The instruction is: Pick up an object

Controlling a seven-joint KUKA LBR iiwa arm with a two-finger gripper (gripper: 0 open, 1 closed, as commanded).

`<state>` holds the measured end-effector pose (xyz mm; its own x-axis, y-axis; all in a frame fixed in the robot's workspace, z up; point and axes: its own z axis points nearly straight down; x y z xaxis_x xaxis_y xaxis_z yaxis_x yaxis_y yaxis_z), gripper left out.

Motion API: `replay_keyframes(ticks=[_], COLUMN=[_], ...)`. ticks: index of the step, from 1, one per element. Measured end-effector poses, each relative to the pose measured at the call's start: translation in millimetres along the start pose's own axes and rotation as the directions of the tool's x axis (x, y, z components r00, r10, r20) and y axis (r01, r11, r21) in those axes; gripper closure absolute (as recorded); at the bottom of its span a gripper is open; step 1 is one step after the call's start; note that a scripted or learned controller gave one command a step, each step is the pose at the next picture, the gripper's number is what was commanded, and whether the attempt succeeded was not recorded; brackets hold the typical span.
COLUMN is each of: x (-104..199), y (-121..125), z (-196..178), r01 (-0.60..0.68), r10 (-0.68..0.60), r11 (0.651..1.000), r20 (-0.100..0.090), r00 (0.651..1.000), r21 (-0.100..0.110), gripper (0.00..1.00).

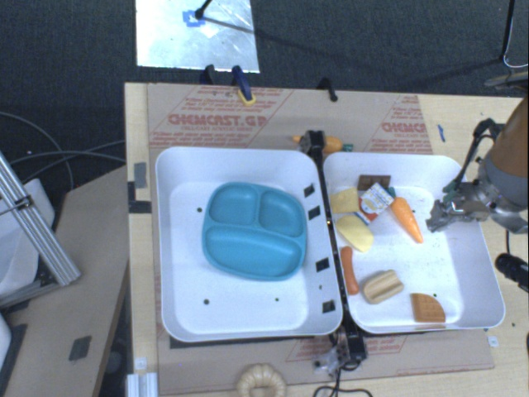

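The gripper (436, 216) hovered right of the carrot (406, 219), approaching; whether its jaws stood wide was unclear. Next: descend over it.

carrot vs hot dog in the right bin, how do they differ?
The carrot is orange and tapers to a point; the hot dog is redder, thinner and even in width. The carrot lies tilted near the bin's middle, close to the gripper; the hot dog lies along the bin's left wall. Both are long toy foods lying flat in the right bin.
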<state>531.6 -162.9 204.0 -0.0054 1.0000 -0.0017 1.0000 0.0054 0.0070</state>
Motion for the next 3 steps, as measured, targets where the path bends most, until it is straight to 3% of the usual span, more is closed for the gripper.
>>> replay_keyframes(ticks=[1,2,3], x=[0.0,46.2,82.0], y=[1.4,-14.7,-21.9], z=[-21.7,-28.6,-10.8], r01=[0.000,0.003,0.002], r10=[0.000,-0.003,-0.002], r11=[1.000,1.000,1.000], r20=[-0.001,-0.004,-0.004], r00=[1.000,1.000,1.000], r21=[0.003,0.006,0.007], gripper=[1.00,1.00,1.00])
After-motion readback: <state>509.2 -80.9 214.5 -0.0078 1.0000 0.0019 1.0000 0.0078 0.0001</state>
